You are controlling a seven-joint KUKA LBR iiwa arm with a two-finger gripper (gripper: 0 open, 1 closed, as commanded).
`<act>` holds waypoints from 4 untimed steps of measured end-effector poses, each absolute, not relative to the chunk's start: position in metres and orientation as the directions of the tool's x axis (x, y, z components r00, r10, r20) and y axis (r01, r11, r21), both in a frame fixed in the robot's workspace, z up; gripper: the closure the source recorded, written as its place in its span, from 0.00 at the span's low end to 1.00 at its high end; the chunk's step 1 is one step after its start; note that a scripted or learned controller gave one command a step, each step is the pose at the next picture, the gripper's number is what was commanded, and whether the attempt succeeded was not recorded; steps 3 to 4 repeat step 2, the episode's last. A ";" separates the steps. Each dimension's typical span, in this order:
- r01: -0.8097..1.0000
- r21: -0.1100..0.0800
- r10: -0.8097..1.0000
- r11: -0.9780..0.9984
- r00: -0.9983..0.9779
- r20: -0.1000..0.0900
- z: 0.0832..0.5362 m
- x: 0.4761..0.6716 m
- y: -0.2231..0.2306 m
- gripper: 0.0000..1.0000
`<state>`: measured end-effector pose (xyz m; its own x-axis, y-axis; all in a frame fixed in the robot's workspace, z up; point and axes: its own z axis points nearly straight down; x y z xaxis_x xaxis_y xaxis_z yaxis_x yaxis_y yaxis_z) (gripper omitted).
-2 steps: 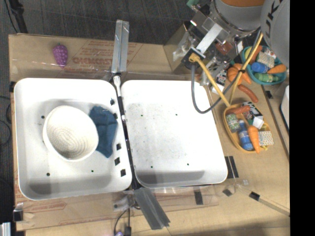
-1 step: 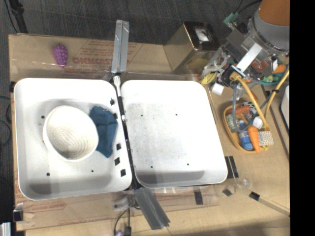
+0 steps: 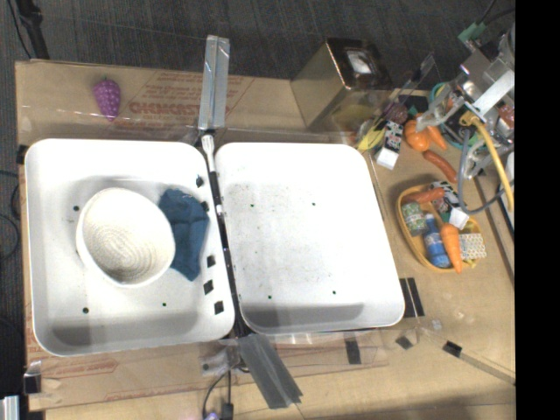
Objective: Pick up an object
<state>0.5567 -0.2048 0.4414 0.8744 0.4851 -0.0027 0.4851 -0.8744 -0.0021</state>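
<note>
Pickable objects number two, and you will find both inside the left bin (image 3: 52, 322). One is a white dome (image 3: 127, 236), round with a ribbed, woven-looking surface, sitting left of that bin's centre. One is a blue cloth (image 3: 185, 231), soft and crumpled, touching the dome's right side and reaching toward the bin's right wall.

Bins number two: shallow, white, with rounded corners. The right bin (image 3: 367, 296) stands directly against the left bin's right side.

Well to the right of the left bin, past its neighbour, sits one yellow oval basket (image 3: 408, 226) of small mixed items. Beyond it, the gripper (image 3: 486, 90) sits among cables at the frame's edge; you cannot tell its state. One brown box (image 3: 337, 94) stands beyond the right bin. One purple knobbly piece (image 3: 108, 97) lies on cardboard beyond the left bin's far edge.
</note>
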 end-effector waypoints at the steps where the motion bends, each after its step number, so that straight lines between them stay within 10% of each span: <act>1: 0.351 -0.003 0.351 -0.936 0.936 -0.004 0.441 0.633 -0.208 0.00; 2: 0.363 -0.006 0.363 -0.932 0.932 -0.007 0.450 0.634 -0.204 1.00; 4: 0.363 -0.006 0.363 -0.932 0.932 -0.007 0.450 0.634 -0.204 1.00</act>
